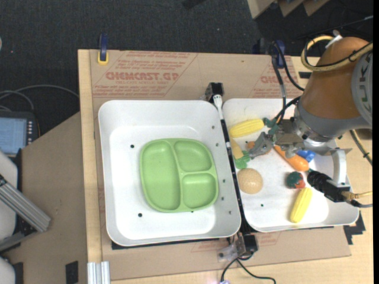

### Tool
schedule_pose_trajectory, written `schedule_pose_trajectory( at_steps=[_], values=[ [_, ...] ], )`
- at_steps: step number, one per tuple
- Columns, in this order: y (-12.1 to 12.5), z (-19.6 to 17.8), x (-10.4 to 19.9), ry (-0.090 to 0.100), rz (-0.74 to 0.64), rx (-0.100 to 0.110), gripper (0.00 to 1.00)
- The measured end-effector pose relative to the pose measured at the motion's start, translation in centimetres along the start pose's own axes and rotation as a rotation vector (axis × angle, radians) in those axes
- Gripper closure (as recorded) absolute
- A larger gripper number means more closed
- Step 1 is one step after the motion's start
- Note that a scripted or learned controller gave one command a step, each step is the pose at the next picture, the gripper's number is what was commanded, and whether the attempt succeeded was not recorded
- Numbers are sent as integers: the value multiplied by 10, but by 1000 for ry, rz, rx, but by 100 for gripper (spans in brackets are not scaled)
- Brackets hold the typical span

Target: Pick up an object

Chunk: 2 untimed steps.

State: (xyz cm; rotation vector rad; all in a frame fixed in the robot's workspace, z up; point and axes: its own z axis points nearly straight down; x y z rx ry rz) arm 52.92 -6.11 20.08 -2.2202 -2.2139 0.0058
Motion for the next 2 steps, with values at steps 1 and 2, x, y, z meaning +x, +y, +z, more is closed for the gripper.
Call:
schedule_pose_trajectory(
  at_steps=[1,2],
  values=[
    [-53,18,-31,0,3,1,0],
    [-51,121,-100,-2,4,-2,0]
  ],
)
